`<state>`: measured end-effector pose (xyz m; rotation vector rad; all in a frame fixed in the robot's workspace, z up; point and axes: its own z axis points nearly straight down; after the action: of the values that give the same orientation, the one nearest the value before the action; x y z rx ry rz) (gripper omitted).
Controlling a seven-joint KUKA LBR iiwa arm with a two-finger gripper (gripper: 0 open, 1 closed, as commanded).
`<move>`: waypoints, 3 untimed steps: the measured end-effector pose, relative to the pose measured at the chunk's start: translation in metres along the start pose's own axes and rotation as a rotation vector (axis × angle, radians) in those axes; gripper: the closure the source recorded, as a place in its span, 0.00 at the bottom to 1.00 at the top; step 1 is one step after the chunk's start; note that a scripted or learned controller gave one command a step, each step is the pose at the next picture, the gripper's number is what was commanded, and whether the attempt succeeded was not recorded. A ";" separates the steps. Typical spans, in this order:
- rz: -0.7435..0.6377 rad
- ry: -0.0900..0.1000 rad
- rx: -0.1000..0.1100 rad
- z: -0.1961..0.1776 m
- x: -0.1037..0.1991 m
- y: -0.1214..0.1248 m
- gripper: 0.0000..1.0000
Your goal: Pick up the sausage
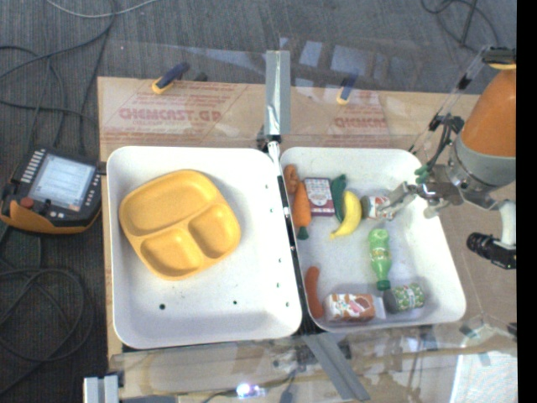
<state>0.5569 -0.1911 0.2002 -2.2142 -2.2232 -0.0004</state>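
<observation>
The sausage (312, 285), a short reddish-brown link, lies against the left wall of the right bin (436, 250), near its front. My gripper (417, 200) hangs over the right side of that bin, well to the right of the sausage and farther back. It is open with nothing between its fingers. A small red-and-white bottle (377, 206) lies just left of it.
The right bin also holds a carrot (300, 211), a red box (318, 195), a green vegetable (338, 192), a banana (349, 216), a green bottle (379, 254), a packet (351, 306) and a can (406, 297). A yellow divided tray (179, 222) sits in the left bin (143, 309).
</observation>
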 end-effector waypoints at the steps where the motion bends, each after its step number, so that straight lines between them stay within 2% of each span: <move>1: -0.040 -0.002 -0.002 0.106 0.025 0.006 0.00; 2: 0.014 -0.009 -0.009 0.111 0.042 0.083 0.00; 3: -0.180 -0.002 0.001 0.096 0.065 -0.004 0.00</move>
<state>0.5520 -0.1257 0.1047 -2.0056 -2.4143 0.0021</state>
